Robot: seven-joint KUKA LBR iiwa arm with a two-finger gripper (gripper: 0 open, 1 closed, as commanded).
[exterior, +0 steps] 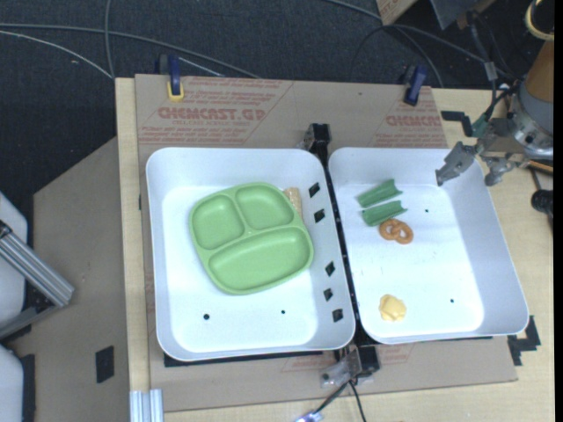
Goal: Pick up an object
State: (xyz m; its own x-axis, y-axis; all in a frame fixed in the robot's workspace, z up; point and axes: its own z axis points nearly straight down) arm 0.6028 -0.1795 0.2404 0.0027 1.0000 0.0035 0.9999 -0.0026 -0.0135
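Note:
The right bin (475, 262) holds two green strips (381, 200) lying side by side, a small brown pretzel (397, 231) just below them, and a yellow lump (392, 307) near the front wall. My gripper (467, 174) hangs over the bin's far right corner, up and to the right of the green strips and well apart from them. Its two fingers (447, 169) are spread open with nothing between them.
The left bin (176, 297) carries a green divided plate (252, 236), with a small tan piece (293, 201) against its far right rim. Black clips (327, 271) line the seam between the bins. Blue clamps (175, 79) hold the cardboard base at the back.

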